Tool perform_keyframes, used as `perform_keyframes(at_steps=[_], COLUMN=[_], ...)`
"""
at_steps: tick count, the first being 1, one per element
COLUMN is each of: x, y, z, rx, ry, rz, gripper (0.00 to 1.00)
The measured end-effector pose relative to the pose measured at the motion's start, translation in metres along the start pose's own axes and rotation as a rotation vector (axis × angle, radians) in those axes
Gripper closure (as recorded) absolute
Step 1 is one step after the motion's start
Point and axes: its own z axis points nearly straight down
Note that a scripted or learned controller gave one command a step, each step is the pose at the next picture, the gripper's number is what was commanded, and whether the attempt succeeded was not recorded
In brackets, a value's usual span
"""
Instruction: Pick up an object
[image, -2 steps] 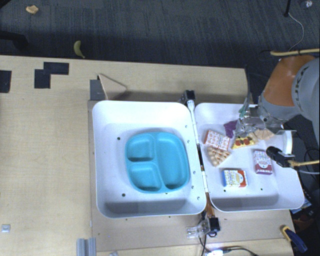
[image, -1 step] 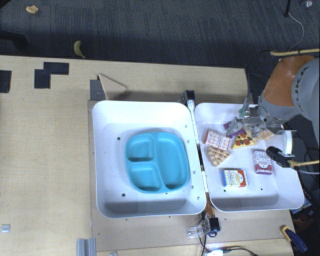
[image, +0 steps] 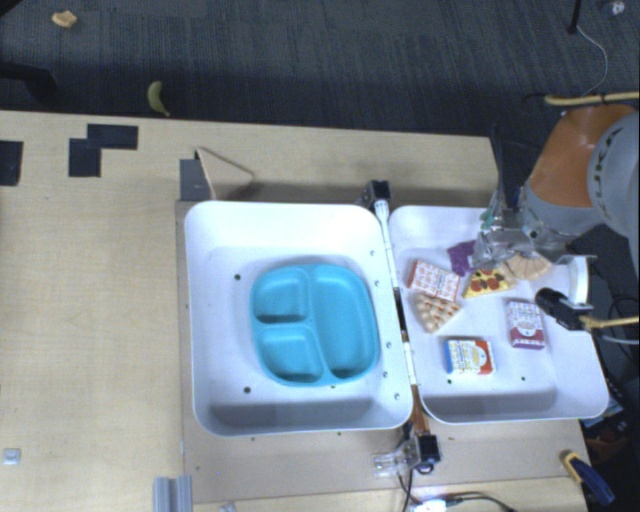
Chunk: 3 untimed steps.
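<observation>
The metal two-finger gripper, jaw state I cannot tell, hangs low over the yellow-and-red toy food piece in the right white plastic bin, seemingly lining up a grasp.

The arm is pale grey and rounded, with a broad orange band above the gripper. The gripper itself is small, silvery metal, paler than the grey housing behind it.

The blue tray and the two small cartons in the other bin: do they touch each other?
Apart. The camera view shows the blue tray in the left bin, while both small cartons lie in the right bin, past the bins' rims.
</observation>
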Motion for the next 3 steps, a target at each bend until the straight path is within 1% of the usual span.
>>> perform_keyframes(at_steps=[1, 2, 3], x=[0.000, 0.038, 0.040], y=[0.000, -0.041, -0.038], z=[0.000, 0.034, 0.021], rx=[0.000, -0.001, -0.009], ry=[0.000, -0.002, 0.001], rz=[0.000, 0.003, 0.002], gripper=[0.00, 0.00, 1.00])
